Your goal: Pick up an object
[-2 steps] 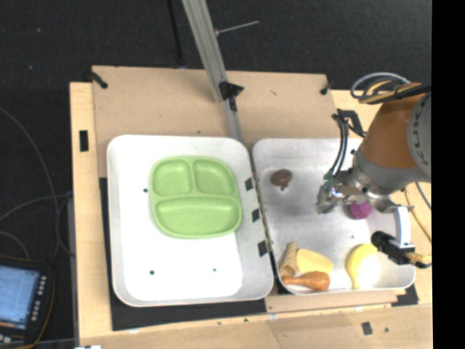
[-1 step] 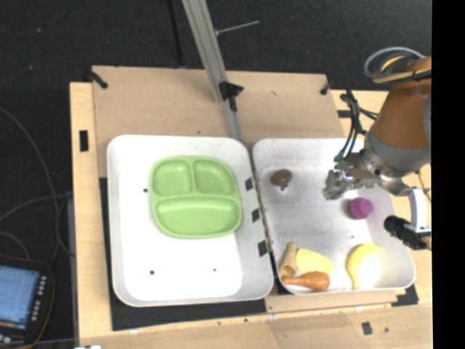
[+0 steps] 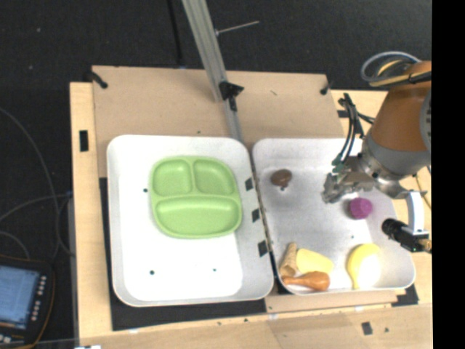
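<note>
The claw [image 3: 336, 191] hung low over the right bin [image 3: 305, 158], in its upper right part, with the grey wrist and the orange-banded arm [image 3: 398, 122] reaching in above it from the right. Whether the claw was spread or pressed together could not be told; its tip was a small grey blur against the white floor, and nothing showed pinched in it.

Just beside the claw, to its lower right, lay a small purple object [image 3: 360, 208], near but apparently apart from it. To the claw's left, well apart, sat a small brown object [image 3: 281, 177] near the bin's left wall. Along the bin's near edge lay the rest: a pale yellow rounded object [image 3: 365, 262] at the right, a flat yellow piece [image 3: 314, 259] beside a tan stick-like piece [image 3: 289, 257], and an orange carrot-like piece [image 3: 309, 281] touching them at the rim.

The left bin [image 3: 131, 267] held a green divided plate [image 3: 196, 197] alone; both bins rested on the bench [image 3: 167, 93].

By my judgement the step in hand was the approach, with no grasp made yet. The purple object looked the likeliest target, and the next move would call for shifting the claw over it, descending squarely and closing on it without nudging it away.
</note>
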`<act>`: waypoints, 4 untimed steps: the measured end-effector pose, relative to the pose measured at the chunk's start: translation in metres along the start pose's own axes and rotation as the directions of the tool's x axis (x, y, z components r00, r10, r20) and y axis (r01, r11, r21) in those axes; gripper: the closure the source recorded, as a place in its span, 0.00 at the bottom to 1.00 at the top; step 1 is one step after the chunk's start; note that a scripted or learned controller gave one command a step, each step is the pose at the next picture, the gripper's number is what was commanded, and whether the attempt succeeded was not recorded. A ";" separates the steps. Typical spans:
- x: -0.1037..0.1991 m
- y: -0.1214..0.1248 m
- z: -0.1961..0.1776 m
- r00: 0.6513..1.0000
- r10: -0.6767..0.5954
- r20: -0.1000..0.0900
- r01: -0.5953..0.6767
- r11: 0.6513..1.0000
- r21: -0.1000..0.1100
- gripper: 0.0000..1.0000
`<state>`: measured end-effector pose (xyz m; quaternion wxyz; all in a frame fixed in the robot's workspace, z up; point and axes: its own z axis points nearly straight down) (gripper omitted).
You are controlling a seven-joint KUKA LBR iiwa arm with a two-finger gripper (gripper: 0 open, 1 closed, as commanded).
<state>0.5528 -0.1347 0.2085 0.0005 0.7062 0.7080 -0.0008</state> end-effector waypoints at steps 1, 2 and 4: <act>0.043 0.007 -0.009 1.000 -0.004 -0.002 0.004 1.000 -0.004 1.00; 0.104 0.007 -0.021 1.000 -0.006 -0.004 0.006 1.000 -0.004 1.00; 0.217 0.007 -0.023 1.000 -0.005 -0.003 0.005 1.000 0.001 1.00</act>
